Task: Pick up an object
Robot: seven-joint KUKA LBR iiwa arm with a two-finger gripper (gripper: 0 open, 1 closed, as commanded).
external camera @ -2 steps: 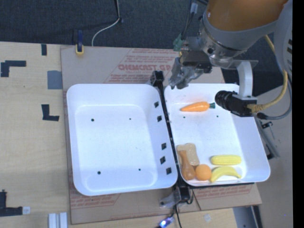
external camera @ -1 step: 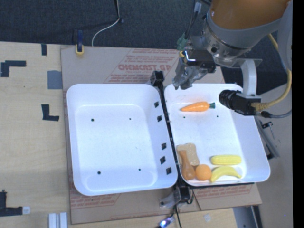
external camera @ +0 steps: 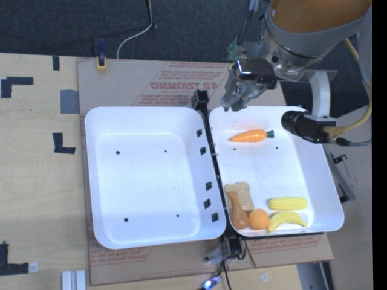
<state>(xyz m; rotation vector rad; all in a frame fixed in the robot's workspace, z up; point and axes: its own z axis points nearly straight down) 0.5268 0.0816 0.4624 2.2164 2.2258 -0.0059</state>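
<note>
Approach step: we log the gripper (external camera: 233, 103), its grip state impossible to tell, hovering over the right bin (external camera: 314, 180), carrot (external camera: 248, 136) just below it, so descent comes next.

You are looking at one piece of lettering: red print is running across the cardboard sheet (external camera: 151, 80) just beyond the far rim of the left bin (external camera: 91, 125). It is lying upside down from this camera, and the big word is seeming to read "CHEMGAST", though you cannot be sure. Smaller red lines around it are staying too fine to read.
</note>
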